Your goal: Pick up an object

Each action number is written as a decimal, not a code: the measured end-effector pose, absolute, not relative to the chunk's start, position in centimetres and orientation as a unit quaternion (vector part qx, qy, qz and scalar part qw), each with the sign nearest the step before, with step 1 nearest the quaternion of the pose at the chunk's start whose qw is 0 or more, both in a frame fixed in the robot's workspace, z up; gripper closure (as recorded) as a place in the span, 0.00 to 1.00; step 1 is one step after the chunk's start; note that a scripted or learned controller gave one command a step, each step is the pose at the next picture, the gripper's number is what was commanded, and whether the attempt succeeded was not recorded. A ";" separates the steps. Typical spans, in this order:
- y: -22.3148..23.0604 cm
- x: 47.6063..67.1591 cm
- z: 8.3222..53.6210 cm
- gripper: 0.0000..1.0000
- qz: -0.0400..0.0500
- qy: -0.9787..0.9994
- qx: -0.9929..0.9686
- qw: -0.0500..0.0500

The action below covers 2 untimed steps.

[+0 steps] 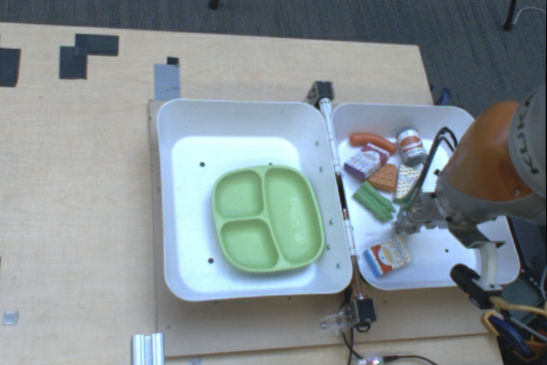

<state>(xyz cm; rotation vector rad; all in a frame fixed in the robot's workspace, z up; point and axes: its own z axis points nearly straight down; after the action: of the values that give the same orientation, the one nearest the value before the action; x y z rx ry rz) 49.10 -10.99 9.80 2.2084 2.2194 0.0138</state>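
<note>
The right bin (444, 256) holds several small items. At its back lie an orange sausage (373, 140), a small can (411, 146) and a purple packet (365, 161). An orange cracker-like piece (385, 177), a patterned packet (408, 180) and a green stick-shaped item (373, 201) lie mid-bin. A small white packet with red and blue print (388, 256) lies near the front wall. My gripper (407, 220) hangs low over the bin floor, just above that white packet and right of the green item. Nothing shows between its tips.
The left bin (184, 184) bears a light green divided plate (268, 218) with three compartments. The arm's orange band (483, 162) covers the right bin's right side. Cables and a black fitting (470, 282) sit at that bin's front right corner.
</note>
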 end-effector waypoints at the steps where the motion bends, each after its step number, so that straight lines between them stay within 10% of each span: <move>1: -11.0 49.1 9.8 0.00 0.004 0.709 0.705 0.005; 2: -10.9 49.2 10.8 1.00 0.006 0.709 0.705 0.006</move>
<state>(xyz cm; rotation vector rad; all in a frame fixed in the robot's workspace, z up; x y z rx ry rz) 49.22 -10.93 10.84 2.2049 2.2199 0.0174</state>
